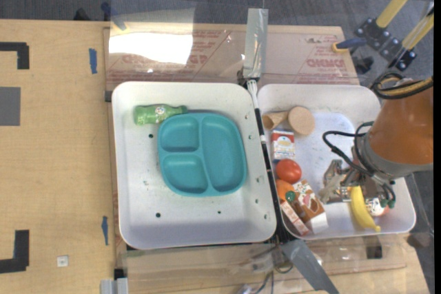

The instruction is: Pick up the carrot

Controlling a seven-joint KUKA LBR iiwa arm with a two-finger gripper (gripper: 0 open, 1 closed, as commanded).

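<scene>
carrot (284, 191) wedged between tomato (289, 170) and carton (306, 208); hand (337, 184) grip unclear.

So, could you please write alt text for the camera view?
The gripper hangs low in the right bin, beside a banana, a tomato, cartons and an orange carrot-like piece. The left bin holds a teal divided plate and a green bottle.

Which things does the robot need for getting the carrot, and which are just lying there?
Needed: carrot, gripper.
Just lying about: tomato, banana, green bottle, teal plate, small carton.
</scene>
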